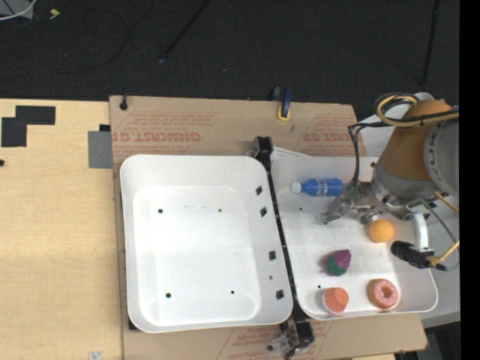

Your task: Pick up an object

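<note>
Fingers spread apart, grey and thin, nothing between them. Gripper low over the upper part of the right bin, tipped towards the bin floor, most likely poised for a grab and not carrying anything.

Just to the left and a little above: the blue bottle, lying on its side, pale cap pointing left, body close beside one fingertip; whether touching, cannot tell. Probably the nearest candidate, small and smooth, round in section, so likely to roll away under a sideways nudge.

Just below and to the right of the gripper: an orange ball, plain and round, equally near, equally prone to rolling.

Further down the same bin, well apart from the gripper: a purple-and-green lump, an orange-red piece and a pink ring near the lower rim.

Beside it, the left bin, white and shallow, sharing a dark clipped seam with its neighbour. Both resting on a cardboard sheet, presumably as a flat base.
</note>
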Available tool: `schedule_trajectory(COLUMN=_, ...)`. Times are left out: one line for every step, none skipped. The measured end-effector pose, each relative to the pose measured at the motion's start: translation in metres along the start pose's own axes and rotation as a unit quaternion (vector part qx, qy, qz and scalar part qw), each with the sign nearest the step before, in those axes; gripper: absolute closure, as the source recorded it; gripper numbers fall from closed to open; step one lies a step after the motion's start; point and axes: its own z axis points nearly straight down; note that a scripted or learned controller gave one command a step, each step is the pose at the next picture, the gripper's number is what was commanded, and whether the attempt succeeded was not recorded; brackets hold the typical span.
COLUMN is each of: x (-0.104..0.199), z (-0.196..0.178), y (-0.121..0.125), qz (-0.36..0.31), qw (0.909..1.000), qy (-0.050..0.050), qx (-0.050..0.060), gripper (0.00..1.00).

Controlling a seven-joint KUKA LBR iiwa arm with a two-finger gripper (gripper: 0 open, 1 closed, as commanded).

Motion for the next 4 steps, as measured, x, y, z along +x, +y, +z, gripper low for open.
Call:
schedule_trajectory(x=0.064, z=-0.001, y=0.047, qz=-0.002, qw=1.0, qy=-0.001, qx=-0.003, gripper=0.0)
schedule_trajectory(x=0.014, z=0.0, y=0.034, qz=0.001, qw=1.0, qy=-0.001, qx=-0.001, gripper=0.0)
schedule_trajectory(x=0.019, z=0.0, y=-0.031, qz=0.001, qw=1.0, qy=0.0, qx=0.001, gripper=0.0)
schedule_trajectory(x=0.02, z=-0.007, y=-0.08, qz=0.0, qw=1.0, qy=0.0, qx=0.0, gripper=0.0)
